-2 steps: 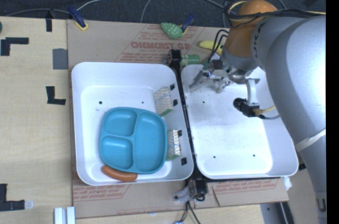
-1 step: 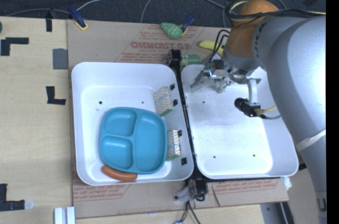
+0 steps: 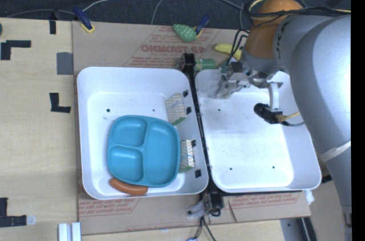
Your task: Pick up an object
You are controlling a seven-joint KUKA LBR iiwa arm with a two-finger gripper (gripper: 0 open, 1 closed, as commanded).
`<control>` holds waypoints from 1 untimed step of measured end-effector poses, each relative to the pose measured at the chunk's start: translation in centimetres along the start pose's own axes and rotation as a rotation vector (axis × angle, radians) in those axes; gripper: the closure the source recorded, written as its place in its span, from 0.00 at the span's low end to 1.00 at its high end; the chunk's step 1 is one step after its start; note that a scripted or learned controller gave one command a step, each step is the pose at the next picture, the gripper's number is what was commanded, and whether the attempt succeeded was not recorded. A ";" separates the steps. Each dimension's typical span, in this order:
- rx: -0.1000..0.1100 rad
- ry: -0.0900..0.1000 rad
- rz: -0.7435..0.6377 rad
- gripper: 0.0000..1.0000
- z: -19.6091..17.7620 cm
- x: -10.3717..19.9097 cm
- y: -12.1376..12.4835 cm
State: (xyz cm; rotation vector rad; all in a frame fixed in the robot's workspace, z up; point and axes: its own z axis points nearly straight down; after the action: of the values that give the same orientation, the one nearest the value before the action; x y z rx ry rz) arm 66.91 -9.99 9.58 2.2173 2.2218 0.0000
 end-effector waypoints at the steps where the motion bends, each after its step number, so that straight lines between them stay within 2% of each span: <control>1: 0.001 0.002 0.001 1.00 0.9 0.5 -9.0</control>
State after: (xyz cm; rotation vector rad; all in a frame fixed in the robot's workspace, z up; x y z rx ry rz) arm 57.93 -9.56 8.65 2.2204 2.2218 0.0007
